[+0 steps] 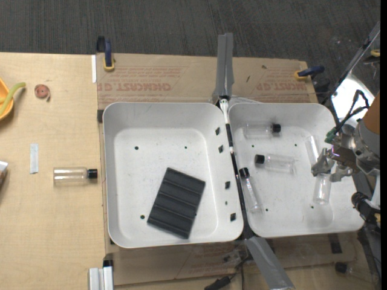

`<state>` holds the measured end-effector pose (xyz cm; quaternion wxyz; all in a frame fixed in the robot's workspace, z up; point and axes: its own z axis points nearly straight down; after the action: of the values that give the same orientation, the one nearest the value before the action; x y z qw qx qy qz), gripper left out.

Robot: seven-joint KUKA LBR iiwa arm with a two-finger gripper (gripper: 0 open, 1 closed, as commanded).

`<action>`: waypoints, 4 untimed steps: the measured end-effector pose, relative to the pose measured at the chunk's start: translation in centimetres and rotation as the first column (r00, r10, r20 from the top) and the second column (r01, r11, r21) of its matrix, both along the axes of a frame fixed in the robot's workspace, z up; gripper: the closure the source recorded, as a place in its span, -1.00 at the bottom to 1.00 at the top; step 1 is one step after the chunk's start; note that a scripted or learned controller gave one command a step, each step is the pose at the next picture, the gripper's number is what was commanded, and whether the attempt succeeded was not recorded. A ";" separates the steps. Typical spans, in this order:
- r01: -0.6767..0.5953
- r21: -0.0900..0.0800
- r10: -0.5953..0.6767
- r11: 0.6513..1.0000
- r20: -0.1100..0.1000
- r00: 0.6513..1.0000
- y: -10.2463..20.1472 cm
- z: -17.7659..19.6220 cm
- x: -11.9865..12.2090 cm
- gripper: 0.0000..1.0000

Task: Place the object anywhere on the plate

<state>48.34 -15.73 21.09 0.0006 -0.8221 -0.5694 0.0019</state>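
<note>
Black ribbed plate (176,202) lies tilted in left bin (121,180), near its front edge. Clear vials in right bin (284,225): one near back wall (261,129), one mid-bin (276,161). Pincer (326,168) at right edge over another vial (322,189); can't tell its opening.

The arm (370,139) is cut off at the right edge, and the claw's (326,165) grip is unclear.

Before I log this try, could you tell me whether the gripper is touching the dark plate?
Apart. The camera view shows the gripper over the right bin, the dark plate in the left bin.
</note>
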 end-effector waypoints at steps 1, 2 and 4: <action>0.281 -0.002 -0.281 0.960 0.000 0.960 10.8 0.4 2.5 1.00; 0.003 -0.001 -0.003 1.000 0.001 1.000 19.9 2.9 1.3 1.00; 0.076 -0.003 -0.076 0.997 -0.003 0.997 35.9 -7.3 -0.7 1.00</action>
<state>47.60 20.13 13.84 0.0001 -0.8432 -0.5376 0.0041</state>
